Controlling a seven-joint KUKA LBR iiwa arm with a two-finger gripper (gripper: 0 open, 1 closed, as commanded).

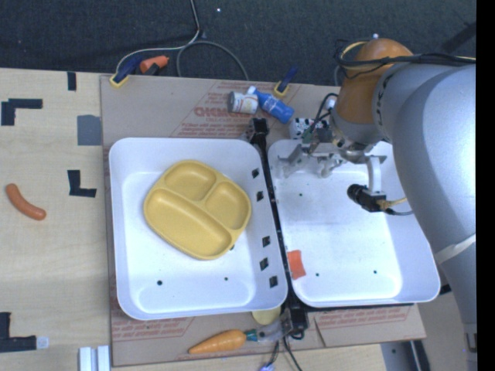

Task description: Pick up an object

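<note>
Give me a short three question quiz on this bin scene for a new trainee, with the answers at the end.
1. True or false: the yellow divided plastic plate lies in the right white bin.
2. Which item sits against the right bin's left wall: A a small orange block, B a blue bottle, C a sausage?
3. Fill in: the toy orange carrot lies outside the bins, on the ____ edge of the cardboard sheet.

Key: 1 false, it lies in the left white bin. 2 A. 3 near.
</note>
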